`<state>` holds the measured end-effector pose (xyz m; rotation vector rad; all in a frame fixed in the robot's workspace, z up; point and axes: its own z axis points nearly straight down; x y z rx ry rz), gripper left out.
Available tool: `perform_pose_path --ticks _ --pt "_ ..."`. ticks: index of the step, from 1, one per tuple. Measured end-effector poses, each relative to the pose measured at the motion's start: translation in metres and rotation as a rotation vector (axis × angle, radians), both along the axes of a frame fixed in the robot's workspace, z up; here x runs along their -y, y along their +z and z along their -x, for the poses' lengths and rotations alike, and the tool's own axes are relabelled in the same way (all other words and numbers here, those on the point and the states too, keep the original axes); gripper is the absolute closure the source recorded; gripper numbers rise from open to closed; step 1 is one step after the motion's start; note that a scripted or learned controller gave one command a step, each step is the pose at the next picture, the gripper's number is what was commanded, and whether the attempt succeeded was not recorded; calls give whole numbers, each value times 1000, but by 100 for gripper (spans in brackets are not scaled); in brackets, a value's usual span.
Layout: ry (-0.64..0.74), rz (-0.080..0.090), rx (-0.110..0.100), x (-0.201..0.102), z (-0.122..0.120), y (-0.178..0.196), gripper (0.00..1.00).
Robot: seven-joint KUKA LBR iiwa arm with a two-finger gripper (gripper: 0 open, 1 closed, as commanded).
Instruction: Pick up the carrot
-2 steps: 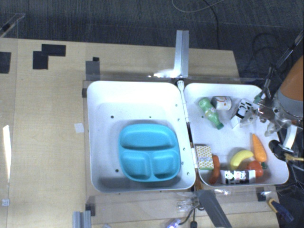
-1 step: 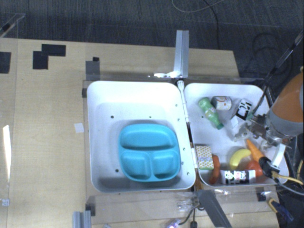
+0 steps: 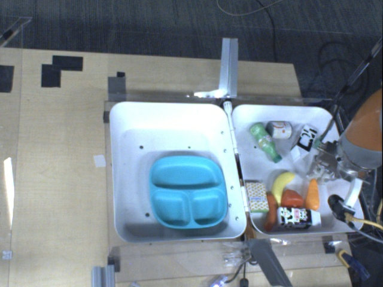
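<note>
The carrot [image 3: 313, 195] lies in the right bin [image 3: 281, 110], just right of the banana [image 3: 281, 183] and touching the red item beside it. The gripper [image 3: 323, 160] sits just above the carrot; its opening state cannot be determined. The carrot rests unlifted among the other objects, so by this evidence the pick is not yet done: grasp and lift remain.

The arm [image 3: 365, 133] is cut off by the right picture edge beside the right bin [image 3: 242, 121], the fingers of the gripper [image 3: 320, 167] above that bin cannot be made out, and the print on the black-and-white carton [image 3: 297, 217] at its near wall is too small to be read.
</note>
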<state>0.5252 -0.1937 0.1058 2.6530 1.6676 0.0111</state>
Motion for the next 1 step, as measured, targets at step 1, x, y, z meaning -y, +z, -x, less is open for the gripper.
perform_pose_path --ticks 1 --pt "-224 -3 -6 -47 -2 111 100"
